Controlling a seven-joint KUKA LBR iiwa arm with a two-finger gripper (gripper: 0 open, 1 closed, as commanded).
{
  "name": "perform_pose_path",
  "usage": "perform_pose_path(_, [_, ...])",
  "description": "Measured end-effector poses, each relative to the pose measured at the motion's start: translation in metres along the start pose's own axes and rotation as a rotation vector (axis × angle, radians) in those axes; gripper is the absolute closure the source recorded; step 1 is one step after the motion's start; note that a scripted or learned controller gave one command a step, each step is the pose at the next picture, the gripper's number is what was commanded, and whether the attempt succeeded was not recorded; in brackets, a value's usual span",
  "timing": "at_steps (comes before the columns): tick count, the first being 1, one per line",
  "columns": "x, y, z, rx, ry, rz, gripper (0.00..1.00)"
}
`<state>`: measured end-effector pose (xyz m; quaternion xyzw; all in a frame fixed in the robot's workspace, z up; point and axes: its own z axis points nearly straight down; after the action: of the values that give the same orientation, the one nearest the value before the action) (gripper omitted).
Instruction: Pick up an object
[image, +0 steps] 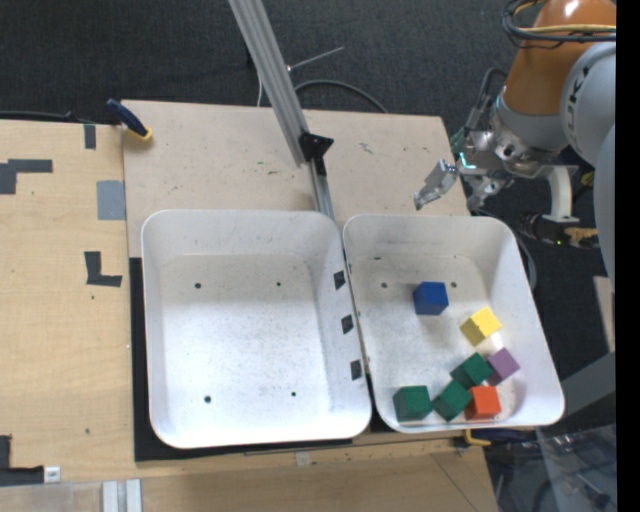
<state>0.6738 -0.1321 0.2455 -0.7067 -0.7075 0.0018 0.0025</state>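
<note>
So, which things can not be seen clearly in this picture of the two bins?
- Gripper: small and blurred above the right bin; finger state unreadable.
- Arm: cut off by the top and right edges.
- Green blocks: packed with the orange block in the corner; their count is unclear.
- White piece beside the yellow block: blends into the bin.

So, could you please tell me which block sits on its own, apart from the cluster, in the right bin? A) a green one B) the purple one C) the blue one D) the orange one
C: the blue block sits alone near the middle of the right bin, while the rest crowd its near right corner.
</note>
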Motion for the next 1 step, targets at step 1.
perform_pose_path(1, [-0.0002, 0.0008, -0.0034, -0.004, -0.002, -0.001, 0.0])
